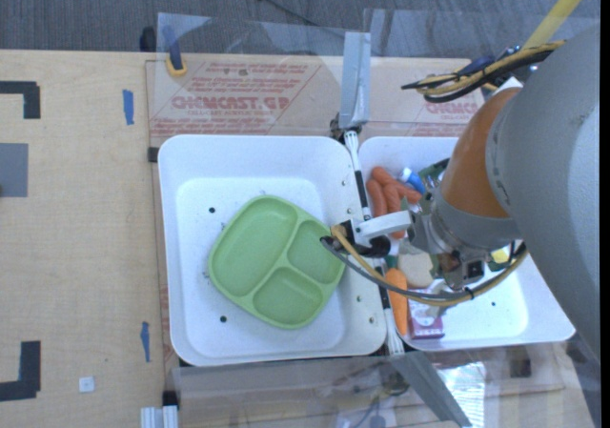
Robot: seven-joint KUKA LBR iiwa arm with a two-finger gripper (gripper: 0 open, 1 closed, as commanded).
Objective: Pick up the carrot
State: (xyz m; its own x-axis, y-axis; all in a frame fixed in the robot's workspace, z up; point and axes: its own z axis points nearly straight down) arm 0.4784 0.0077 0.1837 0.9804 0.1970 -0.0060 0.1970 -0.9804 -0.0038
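Observation:
An orange carrot (397, 296) lies along the left wall of the right bin (534, 321), near its front. The gripper (422, 256) hangs low over the left half of that bin, just behind and to the right of the carrot, largely hidden under the grey wrist and orange band (477, 169). Nothing shows as held.
Several orange-red sausage-like pieces (384, 190) lie at the back left of the right bin, beside a small blue item (408, 173). A beige piece (416, 270) and a purple packet (426, 323) sit by the carrot. A green divided plate (276, 262) rests in the left bin (191, 178).

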